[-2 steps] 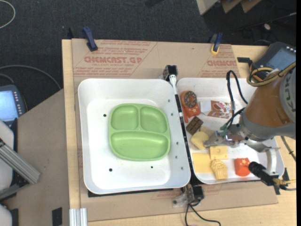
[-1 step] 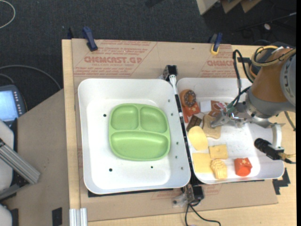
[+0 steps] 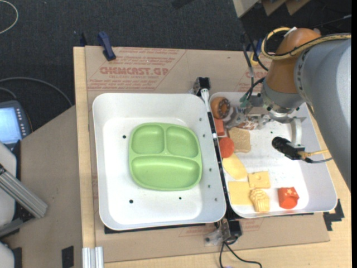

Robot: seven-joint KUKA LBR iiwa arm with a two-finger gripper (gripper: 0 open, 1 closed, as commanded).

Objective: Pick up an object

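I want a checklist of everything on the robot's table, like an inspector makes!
Surface: brown bench bearing two white bins, left bin and right bin.
Job's things: in the right bin, toy foods: a red piece, yellow pieces, a tan slice, a cracker-like square.
Clutter: green divided plate in the left bin.
End effector: end effector low over the right bin's far end; fingers too cluttered to judge.
Cables: yellow and black wires along the arm; a wire at the bench's near edge.
Surroundings: dark floor, a lit screen at left.
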